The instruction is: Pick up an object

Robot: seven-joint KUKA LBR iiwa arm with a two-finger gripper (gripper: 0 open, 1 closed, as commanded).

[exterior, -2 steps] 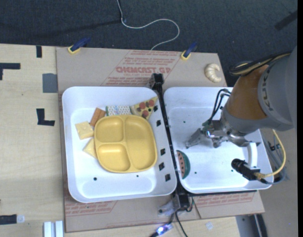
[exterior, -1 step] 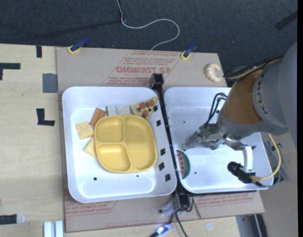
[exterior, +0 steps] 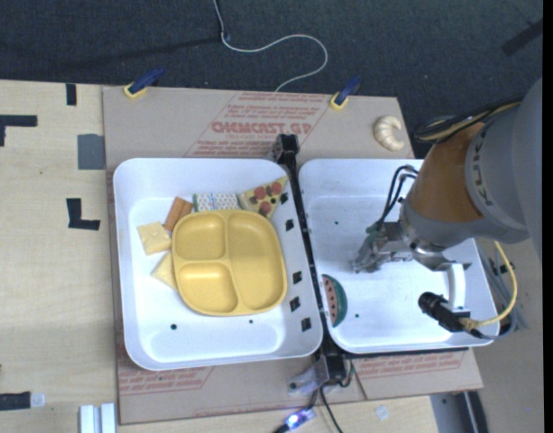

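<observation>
My gripper hangs low over the middle of the right bin, reaching in from the right under the orange wrist band. Nothing shows between its fingertips. A watermelon-slice toy lies at the right bin's left edge, below and to the left of the gripper. In the left bin a yellow divided plate lies over several flat pieces: a pale cracker, a brown piece, a patterned piece and a pizza slice.
A cream shell-like thing sits on the cardboard behind the right bin. Black clips run along the divider between the bins. A black cylinder with a yellow cable hangs from the arm over the right bin's front.
</observation>
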